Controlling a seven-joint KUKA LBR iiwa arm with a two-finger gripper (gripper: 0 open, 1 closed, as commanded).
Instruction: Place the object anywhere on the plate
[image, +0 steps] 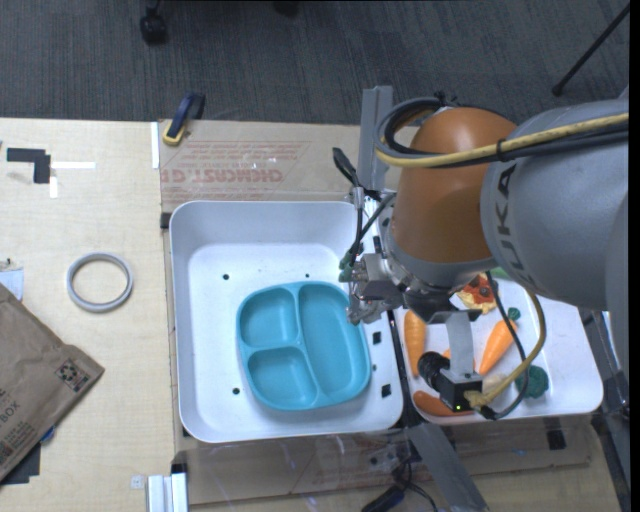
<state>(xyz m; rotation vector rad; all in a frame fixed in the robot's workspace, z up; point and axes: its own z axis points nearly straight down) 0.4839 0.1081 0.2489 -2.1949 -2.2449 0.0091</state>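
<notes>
Two shallow white bins stand side by side on the surface (90, 200). Nearest the camera, the right bin (585, 385) keeps the loose toy foods together as a pick supply: an orange carrot (497, 345), a second carrot (414, 342) beside the shared wall, and a green piece (536, 380) by the front rim. None lies on the plate, so the task's object is judged to be among these, in the right bin. In the left bin (200, 290) a blue three-compartment plate (300, 350) lies flat and bare, its right rim close to the shared wall, which shortens the transfer. Just beyond, the jaws hang over that wall, between plate and foods. Wrist hardware hides them, so it cannot be told how far open they are or whether they hold anything. The grey arm (560, 220) with its orange band (450, 190) overhangs the right bin's far half. Farthest, a cardboard sheet (240, 165) lies behind the left bin.
</notes>
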